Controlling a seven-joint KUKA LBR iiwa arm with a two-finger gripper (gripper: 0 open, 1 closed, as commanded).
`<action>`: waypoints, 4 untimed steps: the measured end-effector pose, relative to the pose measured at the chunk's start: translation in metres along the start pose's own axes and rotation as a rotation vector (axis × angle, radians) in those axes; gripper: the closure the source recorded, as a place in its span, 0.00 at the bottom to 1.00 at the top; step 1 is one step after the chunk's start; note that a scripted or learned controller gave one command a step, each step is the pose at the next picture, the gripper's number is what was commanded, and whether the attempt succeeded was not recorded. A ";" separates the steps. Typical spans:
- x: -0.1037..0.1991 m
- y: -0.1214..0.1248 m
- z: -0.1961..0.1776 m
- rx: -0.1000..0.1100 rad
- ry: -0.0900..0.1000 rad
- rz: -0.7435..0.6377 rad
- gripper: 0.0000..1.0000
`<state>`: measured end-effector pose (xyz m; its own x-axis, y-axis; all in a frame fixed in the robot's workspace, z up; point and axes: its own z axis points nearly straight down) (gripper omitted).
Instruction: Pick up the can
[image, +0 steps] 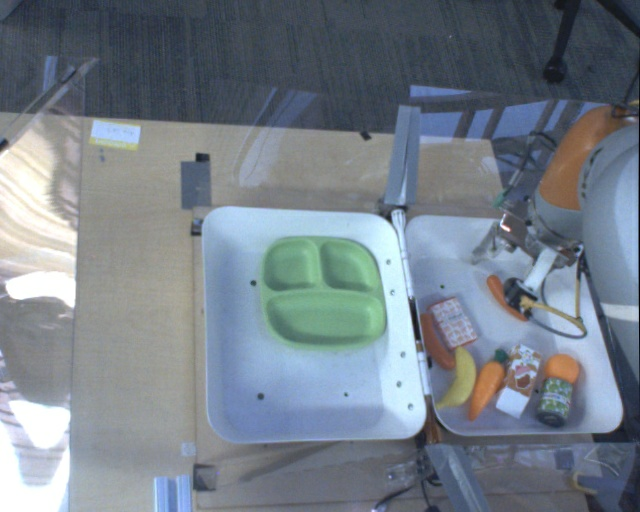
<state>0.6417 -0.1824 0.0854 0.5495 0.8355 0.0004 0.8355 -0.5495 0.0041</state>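
camera view, starting well left of the green plate (323, 303): bare pale counter (130, 330) washed with window glare, and a yellow label (115, 133) far back-left of the plate. then the plate itself, alone in the middle of the left bin (225, 400), probably parked there as a clear drop spot away from the clutter.

just right of the plate, over the shared walls, in the right bin (450, 240): a red sausage (437, 342) touching a checkered card (453, 320). nearer the front than the plate, a banana (462, 378) and a carrot (485, 388) leaning together, looking tumbled in rather than arranged. further right, a small carton (520, 368). just beside it the can (556, 390), orange top, green label, seemingly upright, farthest right of the plate and toward the front; touching the carton or only close, cannot tell. open on its outer side, so probably reachable from above.

claw (508, 238) hanging right of the plate toward the back, near an orange piece (500, 295), well apart from the can, with nothing seen in it. cannot tell whether spread or pressed together. pick judged not yet begun.

behind the plate, beyond the counter: dark carpet (250, 50), and a black stand foot (555, 70) far to the right.
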 end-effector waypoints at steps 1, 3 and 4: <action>0.003 0.001 -0.012 -0.007 -0.001 -0.012 1.00; 0.005 0.002 -0.023 -0.012 -0.002 -0.022 1.00; 0.006 0.002 -0.023 -0.012 -0.002 -0.024 0.00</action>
<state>0.6462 -0.1787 0.1082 0.5295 0.8483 -0.0018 0.8482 -0.5294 0.0158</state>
